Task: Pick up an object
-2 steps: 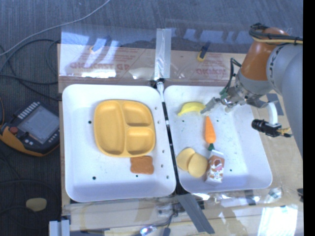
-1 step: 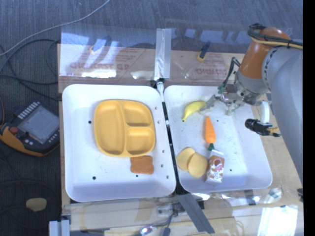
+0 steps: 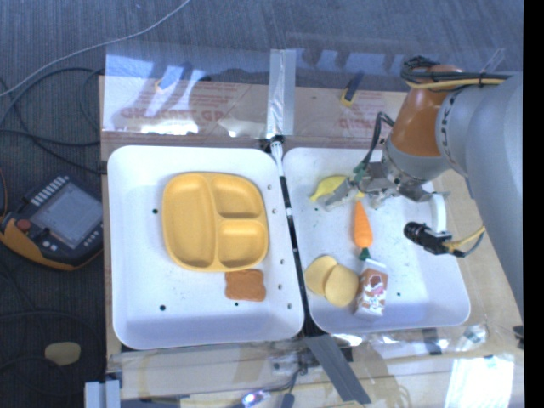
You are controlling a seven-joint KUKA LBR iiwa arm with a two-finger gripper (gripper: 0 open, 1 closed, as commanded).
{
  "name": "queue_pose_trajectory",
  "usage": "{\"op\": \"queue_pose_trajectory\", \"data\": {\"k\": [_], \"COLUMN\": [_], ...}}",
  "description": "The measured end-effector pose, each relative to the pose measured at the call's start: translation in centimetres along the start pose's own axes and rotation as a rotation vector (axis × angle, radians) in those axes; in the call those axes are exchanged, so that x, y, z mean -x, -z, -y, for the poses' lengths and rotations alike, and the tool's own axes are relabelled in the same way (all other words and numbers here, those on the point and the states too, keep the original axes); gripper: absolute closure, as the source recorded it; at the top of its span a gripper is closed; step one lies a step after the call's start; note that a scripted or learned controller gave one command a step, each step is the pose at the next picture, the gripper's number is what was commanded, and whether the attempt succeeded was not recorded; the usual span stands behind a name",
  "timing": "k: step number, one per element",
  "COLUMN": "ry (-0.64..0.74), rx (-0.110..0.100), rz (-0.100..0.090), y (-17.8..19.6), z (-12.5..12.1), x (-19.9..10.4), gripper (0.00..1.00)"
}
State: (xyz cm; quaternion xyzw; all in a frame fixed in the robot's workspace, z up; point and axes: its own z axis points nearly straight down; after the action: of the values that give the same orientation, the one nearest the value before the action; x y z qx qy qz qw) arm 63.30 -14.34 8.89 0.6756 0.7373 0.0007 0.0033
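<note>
In the right bin [image 3: 442, 304] lie a yellow banana [image 3: 326, 187], an orange carrot [image 3: 362, 223] with a green stem end, two pale yellow round slices [image 3: 331, 280] and a small carton [image 3: 372, 290]. My gripper [image 3: 358, 195] hangs low over the bin's far part, between the banana and the carrot's upper tip. It is open, one finger [image 3: 339, 197] next to the banana and the other right of the carrot tip. Nothing sits between the fingers.
The left bin [image 3: 136, 304] holds a yellow divided plate [image 3: 214, 221] and a brown toast-like piece [image 3: 246, 286] near its front. The grey arm with its orange band [image 3: 416, 126] reaches in from the right. A black cable connector [image 3: 425, 236] hangs over the right bin.
</note>
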Motion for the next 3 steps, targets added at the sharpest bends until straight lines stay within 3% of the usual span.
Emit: {"op": "queue_pose_trajectory", "data": {"k": [1, 2, 3], "ry": [0.0, 0.21, 0.211], "rx": [0.005, -0.005, -0.005], "rz": [-0.001, -0.001, -0.002], "y": [1.1, 13.2, 13.2], "z": [-0.2, 1.6, 1.6], "x": [0.0, 0.8, 0.8], "gripper": [1.0, 1.0, 0.0]}}
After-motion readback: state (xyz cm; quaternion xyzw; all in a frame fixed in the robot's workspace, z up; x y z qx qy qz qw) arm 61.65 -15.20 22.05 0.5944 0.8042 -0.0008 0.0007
